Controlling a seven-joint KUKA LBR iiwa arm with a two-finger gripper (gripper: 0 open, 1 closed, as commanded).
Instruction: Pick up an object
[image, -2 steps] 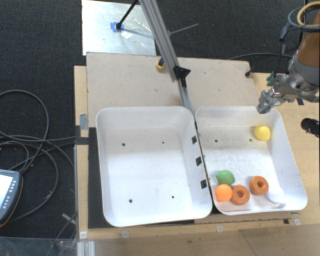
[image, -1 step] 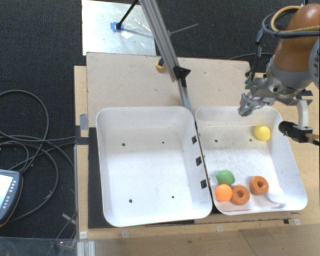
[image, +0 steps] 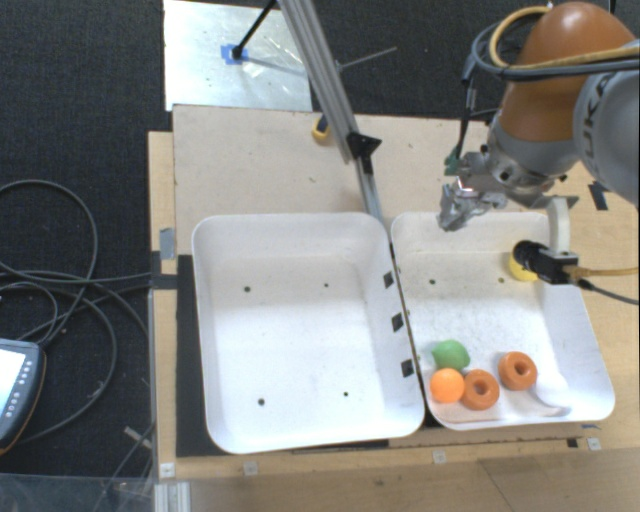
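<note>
Tool (image: 455, 218) over the right bin's (image: 575, 310) far rim; finger state impossible to tell.
Well below it, near the front wall: green ball (image: 451, 354), orange ball (image: 446, 385), two orange rings (image: 481, 389).

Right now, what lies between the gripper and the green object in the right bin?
In the camera view, just bare white floor of the right bin lies between gripper and green object.

A tan bench (image: 270, 165) bears two white bins (image: 300, 330) side by side.
</note>
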